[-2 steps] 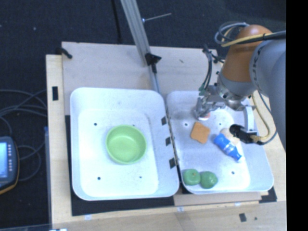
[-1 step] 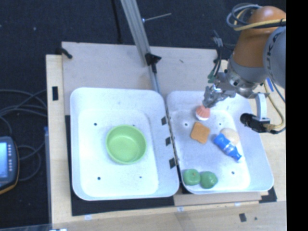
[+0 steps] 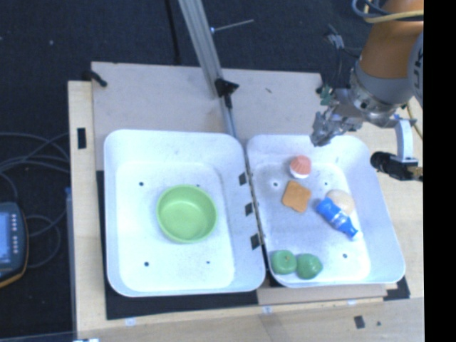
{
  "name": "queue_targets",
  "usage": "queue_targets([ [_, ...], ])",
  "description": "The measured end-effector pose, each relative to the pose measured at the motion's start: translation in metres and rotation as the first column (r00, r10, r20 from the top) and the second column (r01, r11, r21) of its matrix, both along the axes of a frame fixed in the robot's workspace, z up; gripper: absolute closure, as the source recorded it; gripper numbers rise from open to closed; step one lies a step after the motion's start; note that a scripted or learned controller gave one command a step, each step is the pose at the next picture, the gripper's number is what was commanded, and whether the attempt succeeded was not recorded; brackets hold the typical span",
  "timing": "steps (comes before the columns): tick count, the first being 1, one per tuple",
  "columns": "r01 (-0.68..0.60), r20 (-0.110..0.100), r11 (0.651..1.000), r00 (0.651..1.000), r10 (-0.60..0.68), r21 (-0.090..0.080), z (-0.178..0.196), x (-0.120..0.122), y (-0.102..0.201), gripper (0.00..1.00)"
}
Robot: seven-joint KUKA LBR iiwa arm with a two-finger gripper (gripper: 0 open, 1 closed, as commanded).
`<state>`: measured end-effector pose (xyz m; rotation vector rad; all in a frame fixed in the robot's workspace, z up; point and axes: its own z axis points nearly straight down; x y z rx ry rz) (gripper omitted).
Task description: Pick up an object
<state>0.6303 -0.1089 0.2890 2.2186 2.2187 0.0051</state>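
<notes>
- While the arm waits over the far corner, the left bin (image 3: pixel 128 155) holds a green bowl (image 3: pixel 187 213) near its centre.
- In the right bin (image 3: pixel 370 262), two green round pieces (image 3: pixel 296 263) sit at six o'clock, just beside each other.
- An orange block (image 3: pixel 296 197) lies near the middle, with a red-and-white round piece (image 3: pixel 301 166) close by at twelve o'clock from it.
- A blue bottle-like toy (image 3: pixel 336 217) lies at three o'clock from the block, touching a pale rounded thing (image 3: pixel 342 199).
- The gripper (image 3: pixel 325 134) hangs at the bin's one o'clock rim, carrying nothing that I can see; I cannot tell how it is set.
- My worry: coming straight down here it meets rim or bare floor, and the crowded blue toy could roll away.
</notes>
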Motion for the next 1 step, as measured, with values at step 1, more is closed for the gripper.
queue_targets([
  [1,-0.003,-0.004,1.000,1.000,0.003,0.001,0.0027,-0.0067,0.0482,1.00],
])
